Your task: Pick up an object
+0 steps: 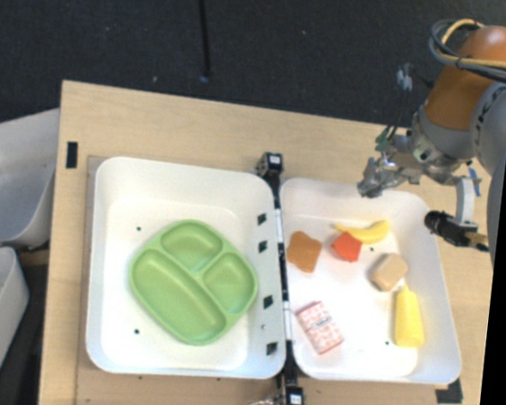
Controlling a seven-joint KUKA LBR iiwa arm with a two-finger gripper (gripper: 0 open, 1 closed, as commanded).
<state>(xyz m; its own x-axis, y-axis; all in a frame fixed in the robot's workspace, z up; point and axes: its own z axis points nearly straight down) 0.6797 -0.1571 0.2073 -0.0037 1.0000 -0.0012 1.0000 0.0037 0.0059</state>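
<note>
right bin [416,365]: items clustered mid-floor, all measured from the red block [347,246]
banana [365,230]: touching block's far side
brown piece [304,251]: just left, narrow gap
tan block [388,272]: just right
yellow cylinder [409,317]: near-right, by the wall
pink box [320,327]: near-left, apart
free room: bare floor far-left of block, also between pink box and yellow cylinder

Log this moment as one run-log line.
phase: approach | hand: above right bin back rim, holding nothing | right bin: banana, red block, brown piece, pink box | left bin: green tray
</note>
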